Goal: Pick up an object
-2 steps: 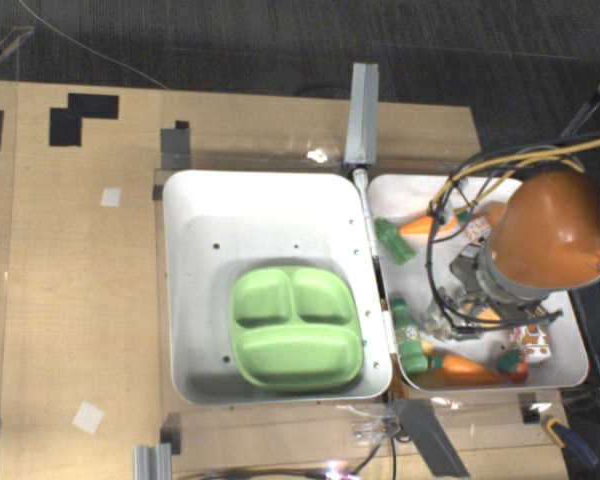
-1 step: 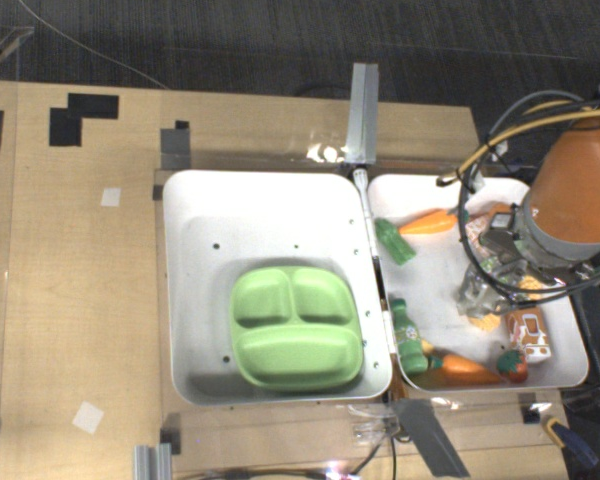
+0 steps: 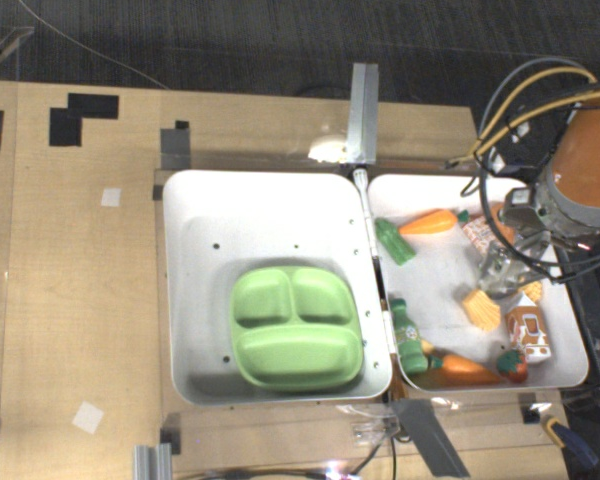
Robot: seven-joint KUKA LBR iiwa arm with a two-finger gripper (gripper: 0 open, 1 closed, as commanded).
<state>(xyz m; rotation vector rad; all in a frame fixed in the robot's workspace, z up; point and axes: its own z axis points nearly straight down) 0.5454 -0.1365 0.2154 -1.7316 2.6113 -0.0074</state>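
My gripper [image 3: 499,271] hangs low over the right bin [image 3: 435,268], near its right side. Just below it lies a yellow-orange wedge [image 3: 481,309], and a small orange piece [image 3: 531,291] sits to its right. Nothing can be made out inside the gripper. An orange carrot [image 3: 428,222] lies near the bin's back, with a green piece [image 3: 394,241] beside it. A pinkish packet [image 3: 478,234] sits partly under the gripper and cables. Along the front wall lie a green bottle [image 3: 407,337], a second carrot [image 3: 468,368], a red piece [image 3: 513,366] and an orange-and-white carton [image 3: 530,332].
The left bin [image 3: 190,268] holds a green divided plate [image 3: 295,326] toward its front. A metal post [image 3: 362,118] stands behind the divider between the bins. Yellow and black cables [image 3: 510,108] loop over the right bin's back corner.
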